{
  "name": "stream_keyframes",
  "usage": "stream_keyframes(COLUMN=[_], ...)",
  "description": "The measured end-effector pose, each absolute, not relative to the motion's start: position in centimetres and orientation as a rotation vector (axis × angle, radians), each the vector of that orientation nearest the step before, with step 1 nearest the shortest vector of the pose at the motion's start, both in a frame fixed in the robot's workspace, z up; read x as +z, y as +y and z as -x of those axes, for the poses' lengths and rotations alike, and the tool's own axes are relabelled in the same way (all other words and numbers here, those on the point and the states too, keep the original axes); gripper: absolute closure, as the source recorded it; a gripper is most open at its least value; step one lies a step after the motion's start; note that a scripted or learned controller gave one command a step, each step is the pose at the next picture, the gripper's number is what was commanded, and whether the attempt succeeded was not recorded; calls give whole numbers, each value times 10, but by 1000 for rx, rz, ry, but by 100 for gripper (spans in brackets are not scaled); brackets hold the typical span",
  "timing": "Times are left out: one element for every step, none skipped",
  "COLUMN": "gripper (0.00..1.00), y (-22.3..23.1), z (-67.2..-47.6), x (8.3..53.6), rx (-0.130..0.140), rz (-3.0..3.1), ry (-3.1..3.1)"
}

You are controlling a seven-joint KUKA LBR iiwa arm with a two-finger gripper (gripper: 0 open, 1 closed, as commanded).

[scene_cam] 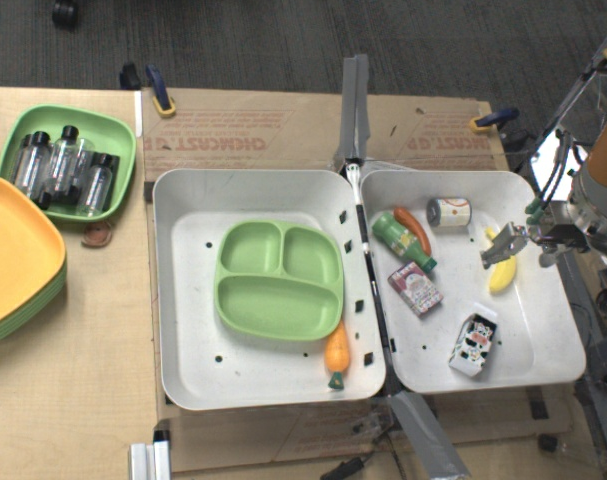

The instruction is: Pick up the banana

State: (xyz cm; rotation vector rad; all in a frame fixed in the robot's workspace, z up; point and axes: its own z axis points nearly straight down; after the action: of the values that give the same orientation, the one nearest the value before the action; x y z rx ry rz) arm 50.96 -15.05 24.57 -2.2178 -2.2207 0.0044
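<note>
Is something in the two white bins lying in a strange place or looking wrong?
Mostly no. One oddity: the carrot in the left bin lies beside the green divided plate, at its lower right corner, not in a compartment. The banana in the right bin looks intact.

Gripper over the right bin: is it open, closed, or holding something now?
Two-finger gripper: at the upper end of the yellow banana in the right white bin; open or closed cannot be told, and no hold is visible.
</note>
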Motion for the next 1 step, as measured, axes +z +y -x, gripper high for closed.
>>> stream_keyframes(gripper=[100], y=[-151], z=[-510], x=[254], rx=[7], rz=[2219], ry=[-2219])
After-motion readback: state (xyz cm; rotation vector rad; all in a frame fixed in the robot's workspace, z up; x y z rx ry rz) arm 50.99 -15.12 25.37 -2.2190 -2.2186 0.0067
